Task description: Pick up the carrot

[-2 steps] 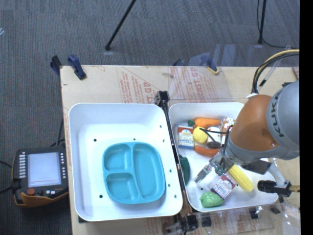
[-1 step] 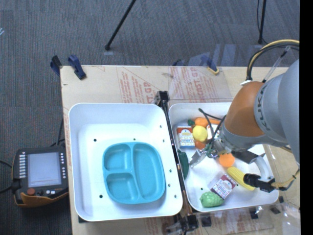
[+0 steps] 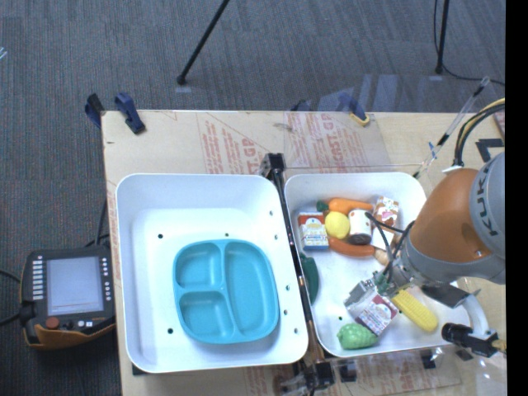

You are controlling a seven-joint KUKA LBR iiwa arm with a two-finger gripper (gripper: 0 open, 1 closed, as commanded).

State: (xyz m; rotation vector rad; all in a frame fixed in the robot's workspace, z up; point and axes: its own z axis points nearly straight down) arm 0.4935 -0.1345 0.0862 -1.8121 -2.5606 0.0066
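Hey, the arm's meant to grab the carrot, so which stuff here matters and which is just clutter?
Job:
carrot
gripper

Lying about:
lemon
corn cob
blue divided plate
snack packet
small carton
green vegetable

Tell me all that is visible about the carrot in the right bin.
The carrot is orange with a green leafy end at its left, smooth like a plastic toy. It lies on its side near the back of the right bin, running left to right. The yellow lemon sits just in front and seems to touch it. The gripper is apart from it.
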